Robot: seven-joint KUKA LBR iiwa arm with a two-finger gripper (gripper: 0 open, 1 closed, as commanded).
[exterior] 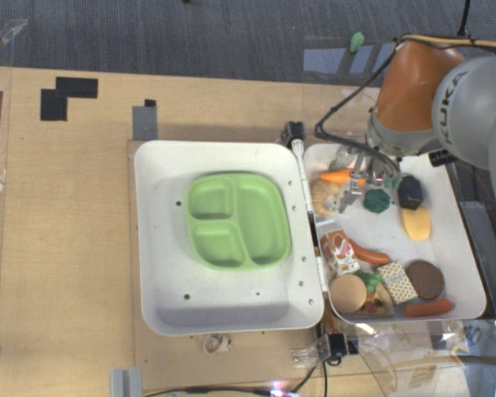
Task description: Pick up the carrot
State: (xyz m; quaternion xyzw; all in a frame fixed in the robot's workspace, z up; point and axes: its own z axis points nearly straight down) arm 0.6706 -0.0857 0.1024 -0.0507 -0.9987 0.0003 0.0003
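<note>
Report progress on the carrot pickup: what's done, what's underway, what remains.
Done: the grey arm has reached into the right white bin, and its hand sits low at the bin's far left corner. Underway: the hand is right at the small orange carrot, which lies among other toy foods on the bin floor; a grip cannot be confirmed. Left: securing the carrot and lifting it. The green divided plate sits in the left bin.

Wooden bench (66, 246) carries two white bins side by side: left bin (161, 222), right bin (467, 246).
</note>
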